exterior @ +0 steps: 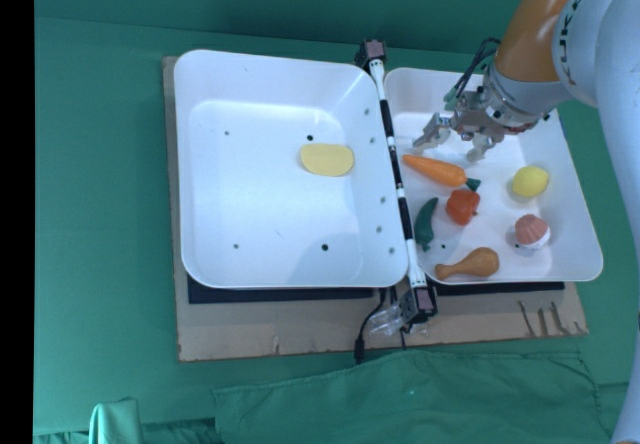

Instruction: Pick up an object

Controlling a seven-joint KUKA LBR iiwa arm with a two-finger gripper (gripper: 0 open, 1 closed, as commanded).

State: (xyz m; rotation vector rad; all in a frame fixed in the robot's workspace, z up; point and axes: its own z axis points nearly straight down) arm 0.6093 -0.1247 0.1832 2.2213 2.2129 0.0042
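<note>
Arm: grey w/ orange band, reaches in from the right, wrist over the far part of the right bin [580, 232].
Pincer [455, 137]: hangs over the right bin's far-left area, fingers spread wide, nothing between them.
Carrot [436, 170]: orange, green tip; lies just below the pincer, slanting toward the bin's middle; can't tell if a fingertip touches it.
Red-orange piece [462, 205]: just beside the carrot's green end, middle of the right bin.
Green pepper [426, 222]: near the right bin's left wall, pointing at the near edge.
Lemon [529, 182]: yellow, right of middle, apart from the pincer.
Pink & white piece [531, 231]: toward the right bin's near-right corner.
Drumstick [467, 264]: tan-orange, along the right bin's near edge.
Left bin [200, 92]: holds a yellow flat oval [326, 159], right of its middle.
Base: both bins sit side by side on cardboard [280, 337] on the green-covered bench [100, 232].
</note>
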